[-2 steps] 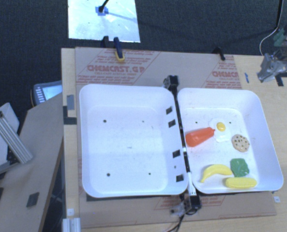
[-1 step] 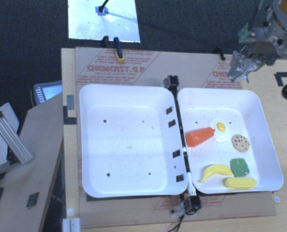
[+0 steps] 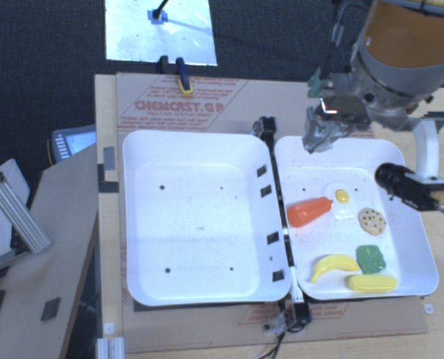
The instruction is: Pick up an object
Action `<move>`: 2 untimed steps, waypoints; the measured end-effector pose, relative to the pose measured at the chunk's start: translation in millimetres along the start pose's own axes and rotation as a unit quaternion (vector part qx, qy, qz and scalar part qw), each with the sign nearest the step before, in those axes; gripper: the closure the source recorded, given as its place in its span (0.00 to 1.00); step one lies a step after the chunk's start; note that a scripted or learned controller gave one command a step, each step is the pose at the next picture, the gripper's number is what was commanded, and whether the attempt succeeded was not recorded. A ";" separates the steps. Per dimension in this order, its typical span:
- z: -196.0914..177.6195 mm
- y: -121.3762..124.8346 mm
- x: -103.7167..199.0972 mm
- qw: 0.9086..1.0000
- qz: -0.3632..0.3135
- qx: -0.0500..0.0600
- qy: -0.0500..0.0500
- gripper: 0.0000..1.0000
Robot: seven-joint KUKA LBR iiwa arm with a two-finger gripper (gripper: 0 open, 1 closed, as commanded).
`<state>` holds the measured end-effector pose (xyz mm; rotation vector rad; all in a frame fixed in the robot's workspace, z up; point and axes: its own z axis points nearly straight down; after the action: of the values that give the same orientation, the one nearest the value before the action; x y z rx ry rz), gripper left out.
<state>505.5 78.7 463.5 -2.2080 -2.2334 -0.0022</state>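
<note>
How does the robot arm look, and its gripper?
The arm is grey metal with a wide orange band above the wrist. Thin dark cables run along it. The gripper is a small grey metallic block with dark parts.

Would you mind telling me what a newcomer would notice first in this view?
Most striking is the cluster of bright toy foods in the right bin: an orange carrot, a fried egg, a cookie, a yellow banana, a green piece and a yellow piece. The gripper hangs over that bin's far edge.
</note>
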 end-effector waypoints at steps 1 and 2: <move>-75.5 8.9 14.6 1.000 0.003 -0.005 0.000 1.00; -6.9 -0.4 73.4 1.000 0.001 0.002 -0.001 1.00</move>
<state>504.3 152.1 470.6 -2.2089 -2.2301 0.0040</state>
